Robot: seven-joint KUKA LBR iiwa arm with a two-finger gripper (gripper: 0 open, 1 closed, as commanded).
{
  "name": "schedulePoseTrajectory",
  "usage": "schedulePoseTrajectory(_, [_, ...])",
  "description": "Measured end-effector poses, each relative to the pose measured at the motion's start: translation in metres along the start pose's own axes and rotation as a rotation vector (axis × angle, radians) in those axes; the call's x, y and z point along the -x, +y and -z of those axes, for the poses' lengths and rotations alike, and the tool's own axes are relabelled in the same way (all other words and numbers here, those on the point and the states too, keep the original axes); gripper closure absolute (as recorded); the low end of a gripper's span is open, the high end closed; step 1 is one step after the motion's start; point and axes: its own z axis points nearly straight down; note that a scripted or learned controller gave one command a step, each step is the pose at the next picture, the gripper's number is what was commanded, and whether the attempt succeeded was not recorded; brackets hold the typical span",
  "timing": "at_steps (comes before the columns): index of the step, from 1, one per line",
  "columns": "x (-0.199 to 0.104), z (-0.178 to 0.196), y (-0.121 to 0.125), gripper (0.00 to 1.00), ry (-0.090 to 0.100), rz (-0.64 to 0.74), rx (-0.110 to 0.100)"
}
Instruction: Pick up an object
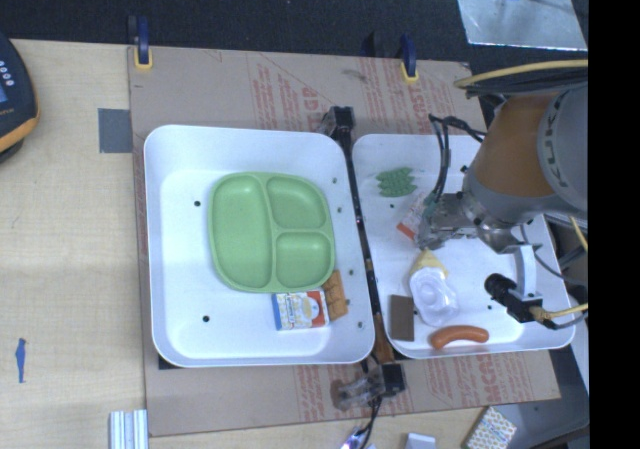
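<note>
Gripper: the grey two-finger gripper (432,227) hangs low over the middle of the right white plastic bin (500,342); whether it is wide or narrow, I cannot tell.
Nearest thing: a small clear-and-yellow plastic bottle-like object (430,287), lying just toward the front edge from the gripper.
Handling: probably light, smooth and slippery, likely to roll; best pinched across its narrower body.
Other picks: an orange sausage-shaped toy (459,337) by the front edge; a green leafy soft piece (396,181) near the back edge.
Left bin: a green three-compartment plastic plate (271,231) at its centre.
</note>
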Motion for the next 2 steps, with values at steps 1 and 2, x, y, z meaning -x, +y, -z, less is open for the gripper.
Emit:
schedulePoseTrajectory(1, [0.0,0.0,0.0,0.0,0.0,0.001,0.0])
schedulePoseTrajectory(2, [-0.011,-0.01,0.045,0.0,0.0,0.003,0.006])
